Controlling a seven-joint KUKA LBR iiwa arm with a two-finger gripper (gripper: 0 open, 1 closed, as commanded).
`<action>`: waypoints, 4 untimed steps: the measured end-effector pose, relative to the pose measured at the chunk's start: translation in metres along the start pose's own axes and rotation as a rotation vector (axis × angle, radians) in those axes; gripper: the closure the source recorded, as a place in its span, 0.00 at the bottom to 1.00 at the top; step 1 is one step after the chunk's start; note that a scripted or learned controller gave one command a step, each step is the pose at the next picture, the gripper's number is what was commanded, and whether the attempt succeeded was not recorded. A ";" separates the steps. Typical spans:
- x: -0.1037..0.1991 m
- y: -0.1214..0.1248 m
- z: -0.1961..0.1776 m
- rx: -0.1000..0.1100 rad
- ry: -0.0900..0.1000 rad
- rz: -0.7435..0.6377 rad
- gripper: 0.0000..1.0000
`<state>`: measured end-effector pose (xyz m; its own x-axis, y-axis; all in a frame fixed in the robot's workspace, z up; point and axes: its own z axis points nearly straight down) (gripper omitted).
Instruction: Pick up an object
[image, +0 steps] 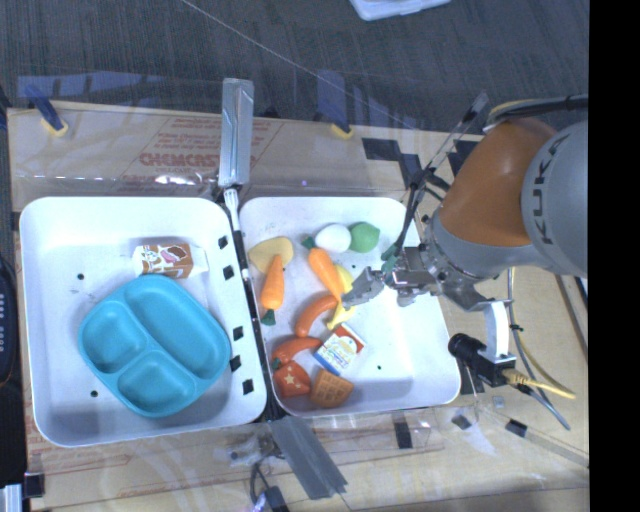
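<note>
The right bin (420, 370) holds a heap of toy food. An orange carrot (272, 284) lies near its left wall, with a second carrot (323, 268) and a curved orange piece (312, 312) beside it. A white egg (333, 238) and a green ball (365, 237) rest at the back. A red strawberry (291, 378), a small carton (337, 352) and a waffle-like piece (332, 389) sit at the front. My gripper (361, 288) hangs low over the middle of the bin, right beside a yellow piece (344, 279) and the second carrot.
The left bin (50, 300) holds a blue divided plate (152, 343) and a small brown carton (165, 259). A pale yellow piece (267, 250) leans near the divider between the bins. The arm's orange band (490, 195) overhangs the right bin's right rim.
</note>
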<state>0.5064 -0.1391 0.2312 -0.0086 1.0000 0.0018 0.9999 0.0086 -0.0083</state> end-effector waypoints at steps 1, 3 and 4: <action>0.035 0.059 0.079 0.006 0.002 -0.178 0.00; 0.043 0.105 0.082 0.004 -0.001 -0.042 0.00; 0.018 0.076 0.141 -0.006 -0.003 -0.124 0.00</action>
<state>0.5815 -0.1200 0.0901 -0.1323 0.9912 -0.0008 0.9912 0.1323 -0.0026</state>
